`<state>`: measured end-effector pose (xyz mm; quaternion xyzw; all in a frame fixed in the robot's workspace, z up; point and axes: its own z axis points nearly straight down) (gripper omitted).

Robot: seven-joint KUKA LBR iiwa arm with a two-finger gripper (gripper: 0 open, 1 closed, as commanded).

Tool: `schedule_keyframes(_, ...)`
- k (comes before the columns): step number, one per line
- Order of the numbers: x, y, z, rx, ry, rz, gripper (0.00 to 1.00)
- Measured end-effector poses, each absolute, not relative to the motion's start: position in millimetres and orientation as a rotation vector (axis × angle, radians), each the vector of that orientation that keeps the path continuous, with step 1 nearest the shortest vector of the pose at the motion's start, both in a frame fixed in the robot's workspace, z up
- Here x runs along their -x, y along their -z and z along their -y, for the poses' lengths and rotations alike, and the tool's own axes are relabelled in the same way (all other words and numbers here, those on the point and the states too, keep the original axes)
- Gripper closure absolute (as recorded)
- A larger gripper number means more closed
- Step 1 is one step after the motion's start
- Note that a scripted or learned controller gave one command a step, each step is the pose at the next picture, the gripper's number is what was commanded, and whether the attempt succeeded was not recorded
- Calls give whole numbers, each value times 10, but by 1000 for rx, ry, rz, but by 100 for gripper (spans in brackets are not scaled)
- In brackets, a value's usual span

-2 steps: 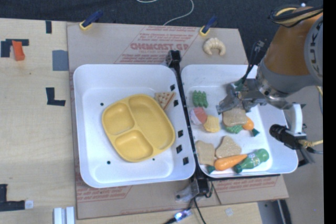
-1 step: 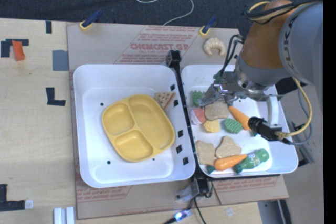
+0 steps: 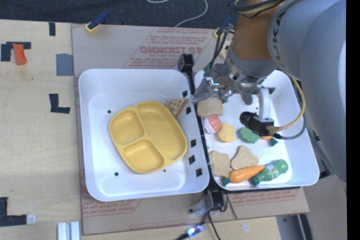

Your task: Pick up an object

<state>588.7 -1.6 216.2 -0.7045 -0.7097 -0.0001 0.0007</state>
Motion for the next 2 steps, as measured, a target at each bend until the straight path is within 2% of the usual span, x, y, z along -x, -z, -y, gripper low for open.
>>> schedule_keyframes(1,-6241,-2312,-352,2215,3,2228,100)
schedule_keyframes(2,-6433,-2136,-549,2218,-3,2224,100)
